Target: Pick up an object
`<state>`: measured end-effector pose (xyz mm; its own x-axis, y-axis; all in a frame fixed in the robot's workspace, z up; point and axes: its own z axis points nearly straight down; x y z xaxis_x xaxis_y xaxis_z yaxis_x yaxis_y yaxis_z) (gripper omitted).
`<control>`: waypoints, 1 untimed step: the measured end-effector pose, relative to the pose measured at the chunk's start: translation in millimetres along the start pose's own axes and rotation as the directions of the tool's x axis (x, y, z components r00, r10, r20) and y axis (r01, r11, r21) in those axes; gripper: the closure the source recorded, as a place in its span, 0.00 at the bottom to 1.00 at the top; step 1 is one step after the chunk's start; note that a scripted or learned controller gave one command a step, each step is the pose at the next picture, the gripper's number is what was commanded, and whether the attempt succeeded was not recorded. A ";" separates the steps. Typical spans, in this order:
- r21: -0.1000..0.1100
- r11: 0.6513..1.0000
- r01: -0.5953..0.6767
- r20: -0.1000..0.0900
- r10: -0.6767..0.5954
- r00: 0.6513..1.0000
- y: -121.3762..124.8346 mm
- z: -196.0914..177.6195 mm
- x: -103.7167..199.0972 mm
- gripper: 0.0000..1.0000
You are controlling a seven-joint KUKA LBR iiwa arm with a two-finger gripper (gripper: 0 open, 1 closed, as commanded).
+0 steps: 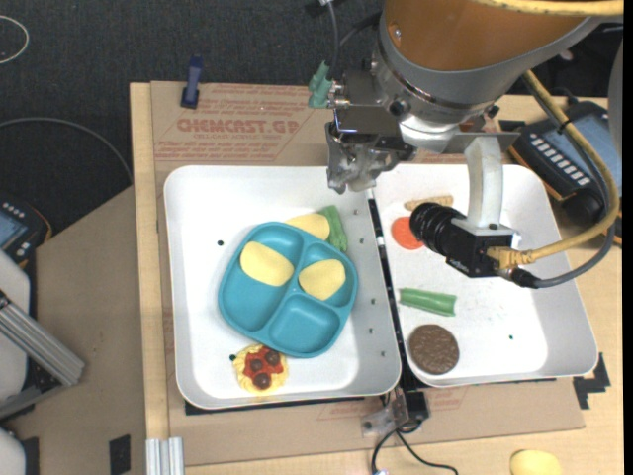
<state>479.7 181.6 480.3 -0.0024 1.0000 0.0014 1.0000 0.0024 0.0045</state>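
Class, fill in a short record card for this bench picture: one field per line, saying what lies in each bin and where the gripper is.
left bin: blue divided plate with two yellow pieces in its compartments; green pod and yellow piece at its upper edge; small pizza slice below it
right bin: green bean, brown round cookie, red-orange disc, tan piece near the top
gripper: above the top of the wall between the bins
held object: none visible
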 end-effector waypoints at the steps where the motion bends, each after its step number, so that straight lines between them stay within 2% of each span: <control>1: -0.003 1.000 0.001 -0.001 -0.001 1.000 0.4 -10.7 0.8 1.00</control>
<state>480.0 182.4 491.0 -0.0034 1.0000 0.0026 1.0000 0.0034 0.0072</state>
